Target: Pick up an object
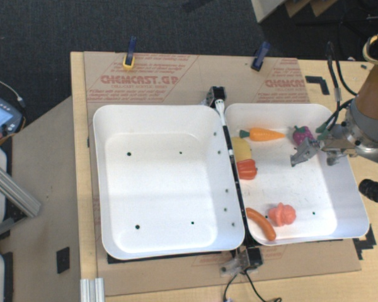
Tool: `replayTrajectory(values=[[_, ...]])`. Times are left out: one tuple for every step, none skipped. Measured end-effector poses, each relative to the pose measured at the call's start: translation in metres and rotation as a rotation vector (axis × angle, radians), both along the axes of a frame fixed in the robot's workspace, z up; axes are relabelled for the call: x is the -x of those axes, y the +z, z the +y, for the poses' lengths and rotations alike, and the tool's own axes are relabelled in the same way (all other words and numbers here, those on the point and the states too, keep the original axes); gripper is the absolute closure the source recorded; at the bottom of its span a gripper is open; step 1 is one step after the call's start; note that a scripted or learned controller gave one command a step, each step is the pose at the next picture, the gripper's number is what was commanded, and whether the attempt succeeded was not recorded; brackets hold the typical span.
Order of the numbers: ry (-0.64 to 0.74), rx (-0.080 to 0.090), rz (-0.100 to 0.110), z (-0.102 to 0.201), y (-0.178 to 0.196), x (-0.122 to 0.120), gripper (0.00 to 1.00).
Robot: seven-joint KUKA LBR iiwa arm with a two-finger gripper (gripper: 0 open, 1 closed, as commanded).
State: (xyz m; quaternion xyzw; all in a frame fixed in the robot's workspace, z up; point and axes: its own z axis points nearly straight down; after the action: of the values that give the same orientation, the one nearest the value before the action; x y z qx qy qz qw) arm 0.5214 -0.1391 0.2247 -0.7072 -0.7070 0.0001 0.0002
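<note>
The right bin [340,228] holds several toy foods: an orange carrot [264,134], a yellow piece [240,148] against the dividing wall, a red pepper [246,168] just below it, a purple item [302,133], a pink-red fruit [281,214] and an orange sausage [261,224] near the front wall. My gripper [316,156] hangs over the right part of this bin, just below and right of the purple item. It is open, with bare bin floor between its fingers [300,155]. The arm comes in from the right edge.
The left bin [104,168] sits beside the right one on a cardboard sheet [176,74]. Blue clamps [131,52] [261,55] grip the sheet's far edge. Black cables [335,74] run down at the right near the arm.
</note>
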Motion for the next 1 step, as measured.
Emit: replayTrajectory(values=[[0.004, -0.004, 0.006, 0.0499, -0.0095, 0.0443, 0.00]])
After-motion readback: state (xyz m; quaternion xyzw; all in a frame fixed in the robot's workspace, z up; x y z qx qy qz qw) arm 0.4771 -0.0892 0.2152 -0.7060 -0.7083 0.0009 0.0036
